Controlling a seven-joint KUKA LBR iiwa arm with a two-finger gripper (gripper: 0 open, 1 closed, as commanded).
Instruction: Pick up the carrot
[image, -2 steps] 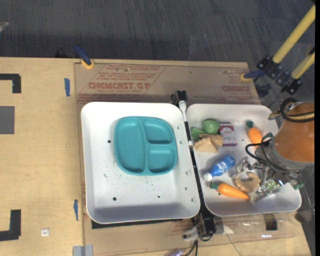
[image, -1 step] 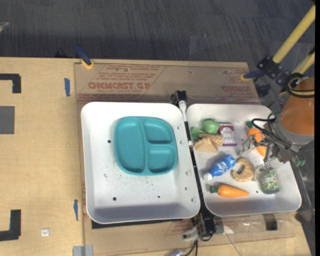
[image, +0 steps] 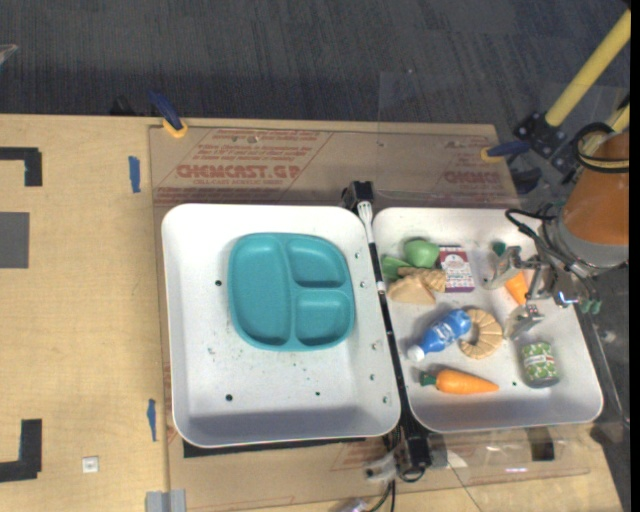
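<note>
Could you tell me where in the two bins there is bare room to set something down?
The left bin has bare floor around the teal divided plate, widest below it. The right bin is crowded: the carrot, blue bottle, jar and gripper leave only a strip along its near rim.

One fixed camera looks down at a slant from above the tan wooden bench (image: 80, 330), far enough to take in both shallow white bins (image: 190, 400) side by side. The grey, orange-banded arm (image: 600, 200) enters at three o'clock.
</note>
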